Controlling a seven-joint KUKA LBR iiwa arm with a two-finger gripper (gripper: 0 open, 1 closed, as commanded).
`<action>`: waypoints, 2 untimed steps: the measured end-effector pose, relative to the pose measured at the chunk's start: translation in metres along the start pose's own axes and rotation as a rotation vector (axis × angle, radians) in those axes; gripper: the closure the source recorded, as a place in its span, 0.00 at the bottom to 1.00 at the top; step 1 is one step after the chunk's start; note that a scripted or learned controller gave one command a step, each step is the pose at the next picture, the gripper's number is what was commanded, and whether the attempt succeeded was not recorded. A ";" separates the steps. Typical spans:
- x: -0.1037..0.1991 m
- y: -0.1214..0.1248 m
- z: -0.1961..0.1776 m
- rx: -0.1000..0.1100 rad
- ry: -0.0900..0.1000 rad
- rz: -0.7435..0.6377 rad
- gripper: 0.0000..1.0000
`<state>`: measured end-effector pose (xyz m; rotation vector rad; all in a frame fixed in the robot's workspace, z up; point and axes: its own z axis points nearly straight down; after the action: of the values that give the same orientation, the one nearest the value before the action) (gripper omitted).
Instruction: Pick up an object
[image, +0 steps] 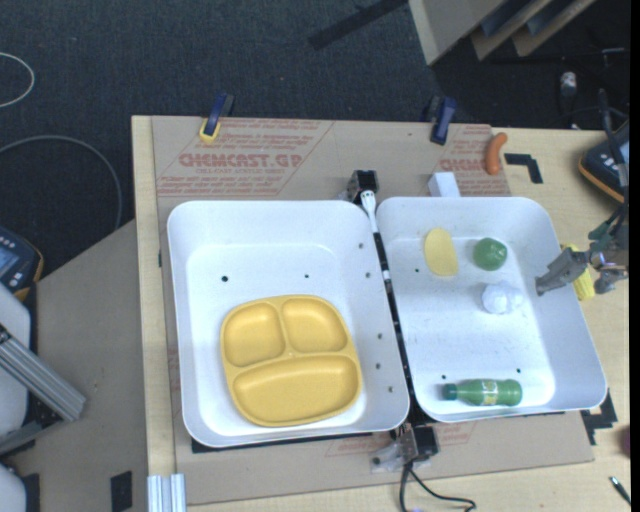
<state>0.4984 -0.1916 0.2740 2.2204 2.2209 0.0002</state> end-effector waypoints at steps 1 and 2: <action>-0.034 -0.019 -0.258 -0.020 -0.010 0.000 0.00; 0.023 -0.019 -0.136 0.012 0.006 -0.005 0.00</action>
<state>0.4790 -0.1687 0.4104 2.2233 2.2354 -0.0065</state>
